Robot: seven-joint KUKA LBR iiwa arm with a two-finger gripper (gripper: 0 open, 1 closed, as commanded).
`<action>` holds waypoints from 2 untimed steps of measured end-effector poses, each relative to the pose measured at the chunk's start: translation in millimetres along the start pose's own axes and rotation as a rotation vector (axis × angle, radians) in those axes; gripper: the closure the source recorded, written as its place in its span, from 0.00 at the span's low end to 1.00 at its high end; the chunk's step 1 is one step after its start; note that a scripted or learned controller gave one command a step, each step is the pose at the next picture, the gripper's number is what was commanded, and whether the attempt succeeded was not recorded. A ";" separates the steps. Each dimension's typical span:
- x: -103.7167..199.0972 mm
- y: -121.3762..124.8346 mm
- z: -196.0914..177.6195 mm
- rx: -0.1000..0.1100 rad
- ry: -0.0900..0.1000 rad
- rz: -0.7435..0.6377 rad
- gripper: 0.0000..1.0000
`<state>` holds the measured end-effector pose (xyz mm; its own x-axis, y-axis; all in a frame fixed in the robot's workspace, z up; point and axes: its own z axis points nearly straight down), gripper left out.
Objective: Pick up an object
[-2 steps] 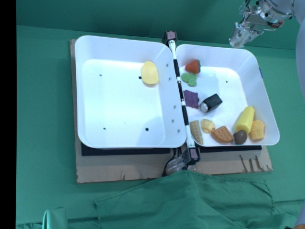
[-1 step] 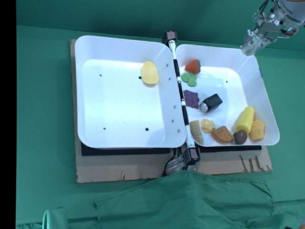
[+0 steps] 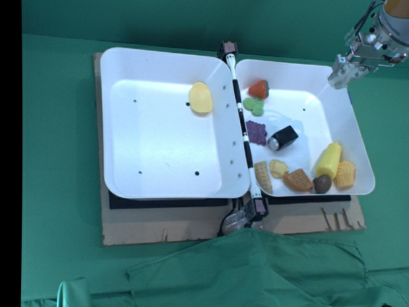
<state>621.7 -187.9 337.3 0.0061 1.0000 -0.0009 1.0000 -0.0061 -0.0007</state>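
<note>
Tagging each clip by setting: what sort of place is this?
Probably a lab bin-picking bench: two white bins on cardboard over green cloth, toy food such as a strawberry in the right one, the pincer above its corner.

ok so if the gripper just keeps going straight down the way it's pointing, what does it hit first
Probably the right bin's far right rim or the bare floor just inside it. The gripper points down and slightly left over that corner; none of the toys lies under it. Depth is unclear from this slanted view.
</note>
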 end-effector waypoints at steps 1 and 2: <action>14.5 -82.1 -3.2 0.002 0.002 0.000 1.00; 86.6 -56.9 67.8 0.006 0.003 -0.009 1.00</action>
<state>565.3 -101.0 269.5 -0.0031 1.0000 0.0025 1.0000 0.0031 -0.0070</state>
